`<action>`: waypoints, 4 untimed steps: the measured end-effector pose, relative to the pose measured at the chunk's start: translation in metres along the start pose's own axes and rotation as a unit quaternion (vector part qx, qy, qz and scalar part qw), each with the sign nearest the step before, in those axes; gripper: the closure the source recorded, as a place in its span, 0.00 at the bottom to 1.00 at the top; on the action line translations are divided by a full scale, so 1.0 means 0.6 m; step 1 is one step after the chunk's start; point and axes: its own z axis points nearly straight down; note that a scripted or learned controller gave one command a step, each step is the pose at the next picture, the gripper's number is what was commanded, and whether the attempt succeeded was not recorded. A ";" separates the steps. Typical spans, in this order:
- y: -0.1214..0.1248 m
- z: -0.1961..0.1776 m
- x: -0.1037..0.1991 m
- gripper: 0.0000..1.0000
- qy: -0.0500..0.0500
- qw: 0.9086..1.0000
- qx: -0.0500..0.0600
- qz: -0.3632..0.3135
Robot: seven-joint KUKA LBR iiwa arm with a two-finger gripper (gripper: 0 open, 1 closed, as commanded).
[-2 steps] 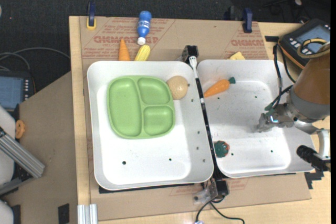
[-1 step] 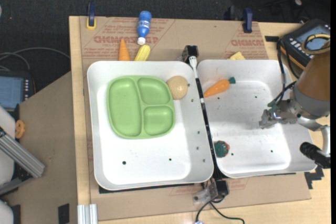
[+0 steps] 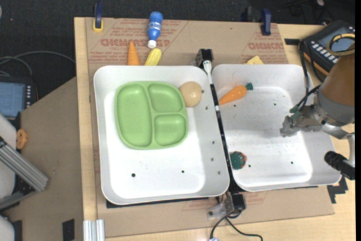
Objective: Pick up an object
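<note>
hovering low over the right bin (image 3: 265, 71) with gripper (image 3: 289, 126) — finger state cannot tell — well apart from carrot (image 3: 232, 94) and green ball (image 3: 238, 160); risks closing on nothing.

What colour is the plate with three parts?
Light green plate, seen clearly in the camera view, lying in the left bin.

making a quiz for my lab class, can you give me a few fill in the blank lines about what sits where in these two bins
1. The green divided plate lies in the ____ bin as the camera sees it.
2. The toy carrot in the right bin is coloured ____.
3. The round beige ball touches the plate's upper ____ corner.
4. The blue and white bottle lies ____ the bins, on the bench.

Missing words: left; orange; right; outside
</note>
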 end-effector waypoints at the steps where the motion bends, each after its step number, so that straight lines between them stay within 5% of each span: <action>1: 0.001 -0.016 -0.001 1.00 -0.001 1.000 -0.001 0.000; 2: 0.009 0.009 -0.084 1.00 -0.001 1.000 0.001 0.001; 4: 0.011 -0.027 -0.081 1.00 -0.002 1.000 -0.002 -0.001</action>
